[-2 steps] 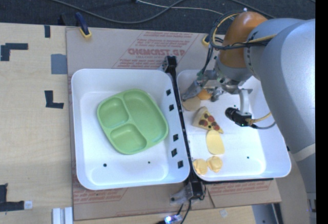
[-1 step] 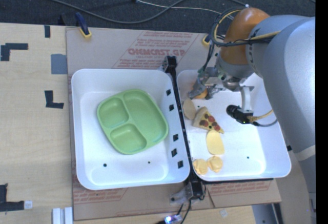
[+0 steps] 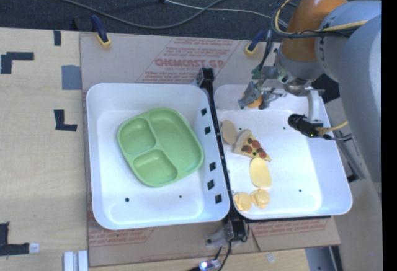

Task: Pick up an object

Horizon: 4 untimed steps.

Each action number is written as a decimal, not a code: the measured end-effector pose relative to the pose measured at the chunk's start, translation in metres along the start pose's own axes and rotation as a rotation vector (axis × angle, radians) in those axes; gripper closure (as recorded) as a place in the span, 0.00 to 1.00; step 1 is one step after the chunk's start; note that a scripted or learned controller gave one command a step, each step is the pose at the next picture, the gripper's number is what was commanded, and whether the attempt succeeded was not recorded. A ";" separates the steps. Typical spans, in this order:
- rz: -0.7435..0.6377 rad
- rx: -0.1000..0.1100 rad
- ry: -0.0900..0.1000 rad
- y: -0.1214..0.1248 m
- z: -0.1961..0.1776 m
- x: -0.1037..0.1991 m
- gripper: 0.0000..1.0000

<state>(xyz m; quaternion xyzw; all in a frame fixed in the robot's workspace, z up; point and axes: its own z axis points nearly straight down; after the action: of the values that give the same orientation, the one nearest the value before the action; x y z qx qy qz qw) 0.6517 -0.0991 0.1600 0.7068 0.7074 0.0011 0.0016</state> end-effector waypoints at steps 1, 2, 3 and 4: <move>0.000 0.003 0.000 -0.005 -0.044 -0.004 1.00; 0.000 0.002 0.001 -0.004 -0.085 -0.003 1.00; -0.002 0.007 0.001 -0.025 -0.074 0.035 1.00; -0.002 0.008 0.001 -0.059 -0.072 0.076 1.00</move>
<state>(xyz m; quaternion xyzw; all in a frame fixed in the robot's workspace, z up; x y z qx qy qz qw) 0.5920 -0.0233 0.2321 0.7059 0.7083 -0.0014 -0.0017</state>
